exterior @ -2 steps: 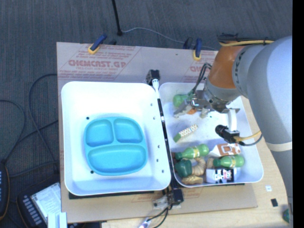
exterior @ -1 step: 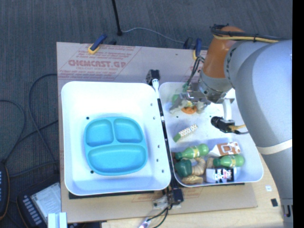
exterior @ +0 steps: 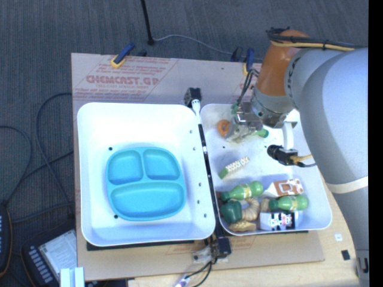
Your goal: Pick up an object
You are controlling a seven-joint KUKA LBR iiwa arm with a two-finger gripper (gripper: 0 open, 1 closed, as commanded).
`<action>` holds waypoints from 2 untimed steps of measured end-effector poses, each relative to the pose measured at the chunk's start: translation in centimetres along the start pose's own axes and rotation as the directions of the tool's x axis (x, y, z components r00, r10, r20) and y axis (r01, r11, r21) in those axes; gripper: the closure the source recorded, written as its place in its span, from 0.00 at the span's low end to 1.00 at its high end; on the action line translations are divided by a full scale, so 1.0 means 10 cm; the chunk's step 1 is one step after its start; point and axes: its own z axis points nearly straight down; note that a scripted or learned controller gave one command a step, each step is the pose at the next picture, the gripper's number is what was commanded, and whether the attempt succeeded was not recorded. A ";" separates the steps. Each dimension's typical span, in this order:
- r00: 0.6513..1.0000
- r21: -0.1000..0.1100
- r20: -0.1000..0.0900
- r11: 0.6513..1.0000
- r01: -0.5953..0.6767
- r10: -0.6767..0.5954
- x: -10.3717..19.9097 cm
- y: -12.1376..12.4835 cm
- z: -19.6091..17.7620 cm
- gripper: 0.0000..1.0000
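Nearest to you, at the near wall of the right bin [exterior: 266,160], stands a black-and-white carton [exterior: 276,220], and you see that this near end is crowded. Beside the carton lie some beige pieces [exterior: 250,211] and a dark green piece [exterior: 230,210], all touching or almost touching. Just behind them are two green bottles, one [exterior: 244,191] on its side towards the middle wall and one [exterior: 290,204] towards the right wall, with a small orange-and-white carton [exterior: 288,188] between them. Little open room is left among these things. Farther up, a wrapped stick [exterior: 234,167] lies alone at a slant near the middle wall, with bare white floor around it. At the far end you find the gripper [exterior: 242,125], low inside the bin. Whether it is apart or together you cannot tell, because the wrist covers it. An orange piece [exterior: 223,127] lies just beside it on the side of the middle wall, and a small green piece [exterior: 261,133] on its other side; if either is touched you cannot say. The grey arm [exterior: 323,100] hangs over the right edge of this bin and hides that side. The left bin [exterior: 96,160] holds a blue divided plate [exterior: 145,183], lying flat near the middle, well apart from every wall. Both bins sit on a cardboard sheet [exterior: 119,79], with a black clip [exterior: 192,95] at the far end between them.
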 end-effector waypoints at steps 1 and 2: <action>1.000 -0.049 -0.001 0.999 -0.003 0.003 0.70 0.04 -0.91 1.00; 1.000 -0.050 0.001 0.999 -0.005 0.005 0.33 0.00 -1.83 1.00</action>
